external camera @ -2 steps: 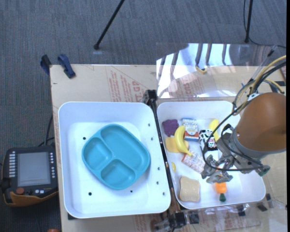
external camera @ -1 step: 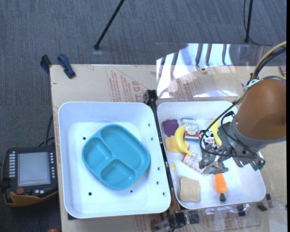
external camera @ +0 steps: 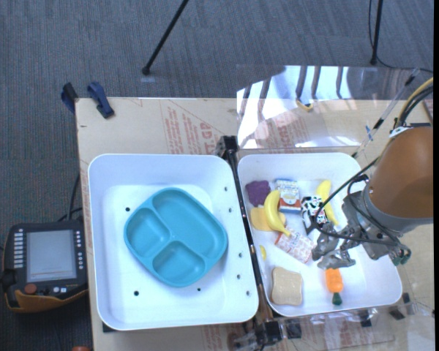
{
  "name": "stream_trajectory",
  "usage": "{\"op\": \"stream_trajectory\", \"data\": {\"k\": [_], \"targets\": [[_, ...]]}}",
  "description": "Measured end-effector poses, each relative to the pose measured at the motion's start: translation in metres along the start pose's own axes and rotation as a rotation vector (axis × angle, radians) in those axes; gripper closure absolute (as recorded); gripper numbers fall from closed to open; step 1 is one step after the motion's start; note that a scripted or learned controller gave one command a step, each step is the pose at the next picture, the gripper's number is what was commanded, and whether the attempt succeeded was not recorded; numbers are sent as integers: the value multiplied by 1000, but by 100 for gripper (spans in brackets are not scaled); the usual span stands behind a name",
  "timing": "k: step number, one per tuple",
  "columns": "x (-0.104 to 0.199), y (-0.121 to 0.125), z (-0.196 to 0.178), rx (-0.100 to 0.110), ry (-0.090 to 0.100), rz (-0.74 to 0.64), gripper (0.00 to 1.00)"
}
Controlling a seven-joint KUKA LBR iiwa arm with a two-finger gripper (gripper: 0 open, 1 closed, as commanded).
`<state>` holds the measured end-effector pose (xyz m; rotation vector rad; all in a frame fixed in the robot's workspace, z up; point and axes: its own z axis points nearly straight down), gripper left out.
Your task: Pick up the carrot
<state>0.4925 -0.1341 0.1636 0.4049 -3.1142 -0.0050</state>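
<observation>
On the floor left of the bench, a teach pendant [external camera: 45,263] with a grey screen lies near the bench's front-left corner. Two blue clamps [external camera: 88,97] grip the bench's back-left corner.

Left bin [external camera: 102,189]: a blue divided plate [external camera: 175,236] with three compartments sits roughly at its centre, tilted slightly.

Right bin [external camera: 384,291], left to right:
- A purple item [external camera: 257,191] lies near the back-left corner.
- A yellow banana [external camera: 274,212] lies just in front of it, with another yellowish piece [external camera: 258,219] touching its left side.
- A slice of bread [external camera: 287,286] lies near the front edge, left of centre.
- A small carton with red and blue print [external camera: 289,194] lies toward the back, centre.
- A packet with red-and-white print [external camera: 295,246] lies mid-bin, just beside the banana's lower end.
- A black-and-white item [external camera: 312,210] lies just right of the carton; its kind cannot be told.
- A second slim yellow item [external camera: 324,197] lies beside it, running front to back.
- The carrot [external camera: 334,281], orange with a green end toward the front edge, lies in the front half, right of the bread and apart from it.

The gripper [external camera: 339,258] hangs just above the carrot's back end, near or touching it; which, I cannot tell. Whether its fingers are wide or narrow cannot be told: the metal parts overlap in this view. No carrot is seen between them. The arm [external camera: 402,181], with its orange band, enters over the right bin's right edge.
</observation>
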Motion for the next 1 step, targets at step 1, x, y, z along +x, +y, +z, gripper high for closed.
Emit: {"op": "stream_trajectory", "data": {"k": [1], "targets": [[-9, -6, 17, 1, 0, 758, 100]]}}
